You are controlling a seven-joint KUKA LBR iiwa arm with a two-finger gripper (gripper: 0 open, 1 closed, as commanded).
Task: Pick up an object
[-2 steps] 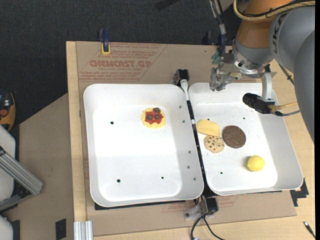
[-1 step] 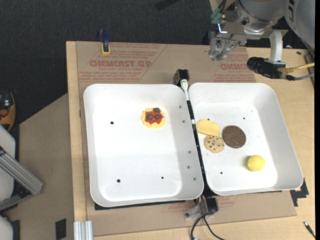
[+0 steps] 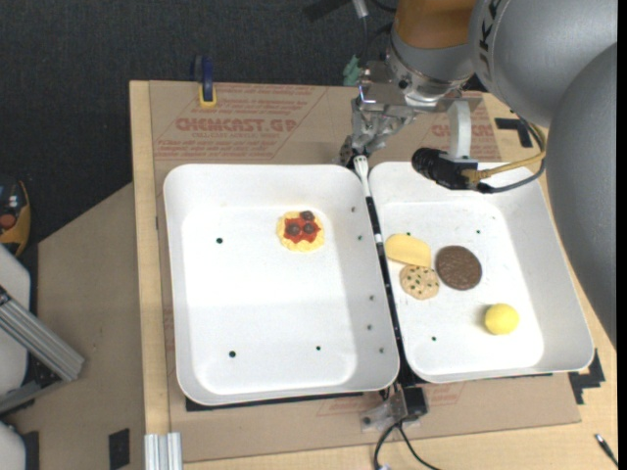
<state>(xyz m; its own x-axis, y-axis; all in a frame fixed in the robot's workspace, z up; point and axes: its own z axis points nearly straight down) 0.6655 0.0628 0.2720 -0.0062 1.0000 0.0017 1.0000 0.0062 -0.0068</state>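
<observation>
Two white bins are seen; a yellow tart is topped red with dark spots, perhaps berries; a brown disc, speckled tan cookie, yellow wedge and yellow ball are shown

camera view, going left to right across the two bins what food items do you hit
small pizza in the left bin → yellow wedge → chocolate chip cookie → dark brown cookie → yellow ball, those four in the right bin.
</observation>
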